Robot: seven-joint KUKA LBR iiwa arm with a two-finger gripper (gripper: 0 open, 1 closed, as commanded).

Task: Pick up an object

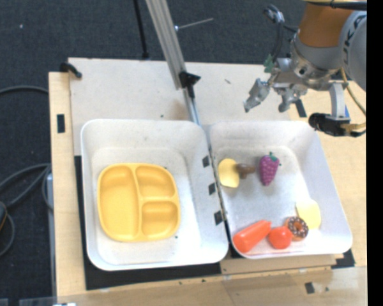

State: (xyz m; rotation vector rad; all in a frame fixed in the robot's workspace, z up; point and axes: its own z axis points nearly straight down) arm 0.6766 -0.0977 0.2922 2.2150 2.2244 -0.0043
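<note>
The fingers [271, 99] hung spread open and held nothing, above the desk [124, 91] just behind the right bin [332, 190]. That bin carried purple grapes [269, 168], a carrot [251, 234], a tomato [280, 237] and a doughnut [298, 227]. A yellow divided plate [139, 201] lay in the left bin [195, 164]. Dark carpet [57, 18] surrounded everything.

arm: enters from right, wrist raised | tool [272, 100]: fingers spread apart, gripping nothing

2 white bins [89, 171], 1 yellow tray [139, 201], 6 toy foods [269, 168].
</note>
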